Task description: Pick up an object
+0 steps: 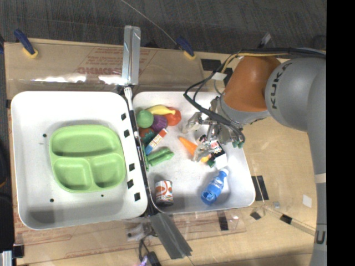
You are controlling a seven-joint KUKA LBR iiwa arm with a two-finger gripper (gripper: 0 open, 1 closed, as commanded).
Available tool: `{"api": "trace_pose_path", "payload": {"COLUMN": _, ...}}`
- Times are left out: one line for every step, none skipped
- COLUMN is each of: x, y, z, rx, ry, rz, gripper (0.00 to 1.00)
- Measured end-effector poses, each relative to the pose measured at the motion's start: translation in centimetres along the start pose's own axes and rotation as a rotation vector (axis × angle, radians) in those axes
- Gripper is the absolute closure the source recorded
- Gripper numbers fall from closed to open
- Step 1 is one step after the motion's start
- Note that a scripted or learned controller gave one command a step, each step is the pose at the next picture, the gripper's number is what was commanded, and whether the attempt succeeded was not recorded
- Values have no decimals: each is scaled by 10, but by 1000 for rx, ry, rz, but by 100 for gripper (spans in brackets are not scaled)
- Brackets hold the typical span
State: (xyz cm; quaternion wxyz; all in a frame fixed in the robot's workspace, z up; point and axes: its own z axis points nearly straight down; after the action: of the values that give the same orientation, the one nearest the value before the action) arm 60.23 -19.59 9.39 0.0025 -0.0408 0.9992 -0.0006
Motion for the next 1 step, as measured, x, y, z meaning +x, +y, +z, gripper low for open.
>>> {"api": "trace_pose_path", "payload": {"x": 48, "y": 53, "z": 2, "rx": -3, "ry": 5, "rz": -17, "gripper": 0}}
